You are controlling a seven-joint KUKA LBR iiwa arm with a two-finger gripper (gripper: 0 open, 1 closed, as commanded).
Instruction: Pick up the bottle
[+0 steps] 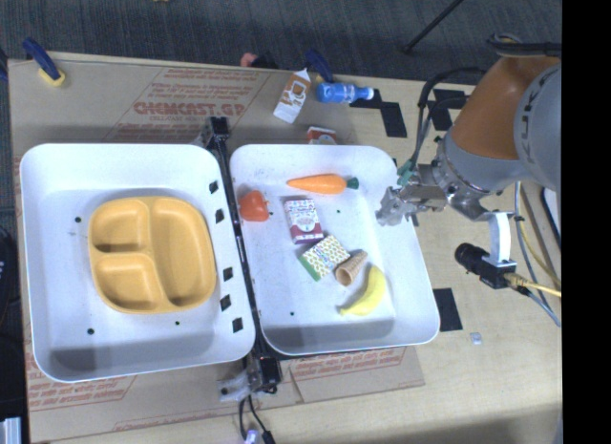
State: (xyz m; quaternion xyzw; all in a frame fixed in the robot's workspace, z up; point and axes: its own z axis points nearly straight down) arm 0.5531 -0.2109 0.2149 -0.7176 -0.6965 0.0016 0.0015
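Observation:
A small blue bottle (341,94) with a pale cap lies on its side on the cardboard behind the right bin, outside it. My gripper (392,207) hangs over the right rim of the right bin (412,280), level with the carrot (319,183). It is well in front of the bottle and to its right. The wrist above hides its tip, and I see nothing held in it.
The right bin also holds a red tomato-like piece (253,206), a maroon carton (303,220), a green checkered box (325,256), a cone (349,265) and a banana (367,294). A yellow divided plate (153,253) fills the left bin. A small carton (292,96) lies beside the bottle.

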